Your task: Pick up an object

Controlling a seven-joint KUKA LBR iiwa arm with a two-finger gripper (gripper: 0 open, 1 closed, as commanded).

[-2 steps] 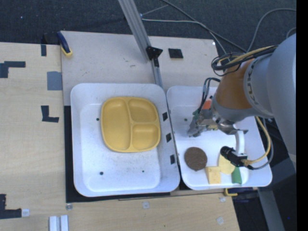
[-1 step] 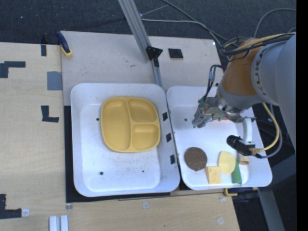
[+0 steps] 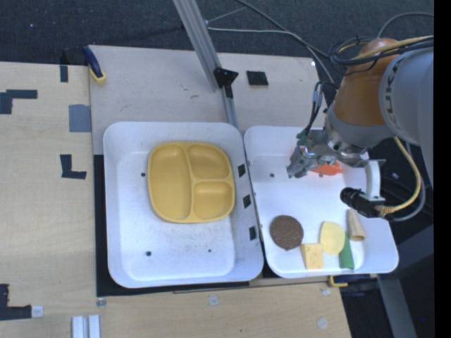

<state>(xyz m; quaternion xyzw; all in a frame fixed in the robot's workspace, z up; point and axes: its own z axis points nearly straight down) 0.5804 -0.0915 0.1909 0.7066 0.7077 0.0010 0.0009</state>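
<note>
In the right bin (image 3: 282, 143) my gripper (image 3: 301, 165) hangs low over the upper part of the floor, below the grey and orange arm (image 3: 366, 97). A small orange object (image 3: 327, 167) lies just to its right, partly hidden by the wrist. Along the bin's near side lie a brown round patty (image 3: 287, 232), a yellow wedge (image 3: 312, 255), a pale yellow piece (image 3: 332, 236), a green piece (image 3: 346, 256) and a beige cone (image 3: 354, 225). I cannot make out whether the orange object is touched or held.
The left bin (image 3: 127, 259) bears a yellow divided plate (image 3: 191, 182). A slanted metal post (image 3: 204, 41) rises behind the bins. Cables (image 3: 409, 196) loop off the arm at the right bin's right edge.
</note>
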